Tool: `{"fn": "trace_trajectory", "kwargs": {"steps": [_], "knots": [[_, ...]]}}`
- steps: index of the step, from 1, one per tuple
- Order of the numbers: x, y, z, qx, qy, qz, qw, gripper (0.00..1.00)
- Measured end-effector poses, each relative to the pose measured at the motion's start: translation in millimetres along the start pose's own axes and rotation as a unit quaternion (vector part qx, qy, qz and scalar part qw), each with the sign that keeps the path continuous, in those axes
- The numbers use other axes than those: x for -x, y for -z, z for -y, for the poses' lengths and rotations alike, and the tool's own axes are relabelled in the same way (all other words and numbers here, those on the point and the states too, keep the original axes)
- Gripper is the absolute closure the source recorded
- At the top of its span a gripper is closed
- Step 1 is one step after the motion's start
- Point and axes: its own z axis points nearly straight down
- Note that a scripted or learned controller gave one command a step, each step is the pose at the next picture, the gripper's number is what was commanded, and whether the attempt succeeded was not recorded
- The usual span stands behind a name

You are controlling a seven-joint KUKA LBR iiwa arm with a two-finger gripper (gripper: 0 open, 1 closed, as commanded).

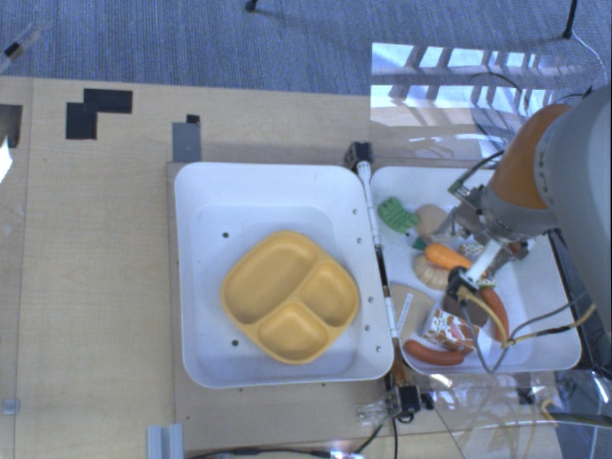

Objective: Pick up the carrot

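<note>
1. Station: two white bins side by side. The left bin [206, 256] holds a yellow divided plate [292, 296] at its centre. The right bin [547, 290] holds the mixed items.
2. Task item: the carrot [446, 254] lies near the middle of the right bin, somewhat toward its left wall. It rests on or against a pale beige item [430, 273], and a green toy [395, 214] sits toward the bin's far-left corner.
3. Other contents: a printed packet [446, 328] and a sausage [432, 353] lie along the near edge. A curved orange-red item [493, 310] lies to the carrot's right.
4. Gripper [453, 224]: it is positioned just beyond the carrot's far side and very close to it. Its opening cannot be judged from this view, and no grasp of the carrot is visible.
5. Step in hand, as judged: final approach, with the pick not yet confirmed.
6. Next move calls for centring over the carrot's body, closing on the carrot alone without catching the beige item beneath it, and lifting straight up clear of the bin walls.
</note>
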Motion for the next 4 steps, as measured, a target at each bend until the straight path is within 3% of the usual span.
{"fn": "trace_trajectory", "kwargs": {"steps": [1, 2, 3, 4], "knots": [[4.7, 1.0, 36.9, 0.002, -0.045, 0.002, 0.999, 0.0], [17.0, 2.8, 60.0, -0.002, -0.282, 0.003, 0.9594, 0.0], [19.0, 1.8, 75.7, 0.005, -0.29, -0.001, 0.957, 0.0], [-7.1, -1.6, 45.6, -0.007, -0.285, 0.008, 0.9584, 0.0]]}}
